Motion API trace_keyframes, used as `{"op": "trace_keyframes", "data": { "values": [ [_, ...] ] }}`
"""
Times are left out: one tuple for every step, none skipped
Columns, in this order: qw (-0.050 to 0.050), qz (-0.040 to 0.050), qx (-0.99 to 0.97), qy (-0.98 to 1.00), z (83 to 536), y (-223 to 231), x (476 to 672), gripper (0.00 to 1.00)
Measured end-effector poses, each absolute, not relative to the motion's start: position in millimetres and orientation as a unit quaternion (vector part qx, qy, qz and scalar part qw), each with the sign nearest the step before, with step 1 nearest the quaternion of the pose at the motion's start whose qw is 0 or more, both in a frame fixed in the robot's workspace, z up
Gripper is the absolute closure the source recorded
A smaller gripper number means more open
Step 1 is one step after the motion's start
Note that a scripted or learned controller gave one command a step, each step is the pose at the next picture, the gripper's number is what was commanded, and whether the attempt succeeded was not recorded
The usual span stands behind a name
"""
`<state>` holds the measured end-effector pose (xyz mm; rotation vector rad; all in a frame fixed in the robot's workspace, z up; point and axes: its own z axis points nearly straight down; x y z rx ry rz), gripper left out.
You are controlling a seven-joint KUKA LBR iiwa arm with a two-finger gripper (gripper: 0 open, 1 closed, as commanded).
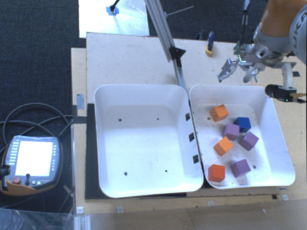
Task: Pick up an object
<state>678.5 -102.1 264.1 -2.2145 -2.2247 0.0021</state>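
The right bin [280, 143] holds several small blocks: an orange one [219, 112] at the back, a blue one [242, 124], a purple one [232, 131], another purple one [249, 141], an orange one [223, 145], a purple one [240, 167] and a red-orange one [217, 173] at the front. My gripper [238, 74] hangs above the back rim of the right bin, well clear of the blocks. Its two fingers are spread apart with nothing between them.
The left bin [108, 143] sits beside the right one. A slanted metal pole [160, 23] crosses the bench behind the bins. A small yellow-and-blue item [210, 46] stands on the bench at the back. A teach pendant [31, 164] lies at the far left.
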Motion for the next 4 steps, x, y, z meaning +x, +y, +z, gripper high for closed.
{"op": "trace_keyframes", "data": {
  "values": [
    [-0.001, -0.0002, -0.705, -0.709, 267, -102, 679.2, 0.00],
    [0.001, 0.0009, -0.706, -0.708, 221, -101, 670.5, 0.00],
    [0.001, 0.0008, -0.706, -0.709, 175, -93, 667.6, 0.00],
    [-0.003, -0.0008, -0.705, -0.709, 121, -86, 666.5, 0.00]
  ]
}}
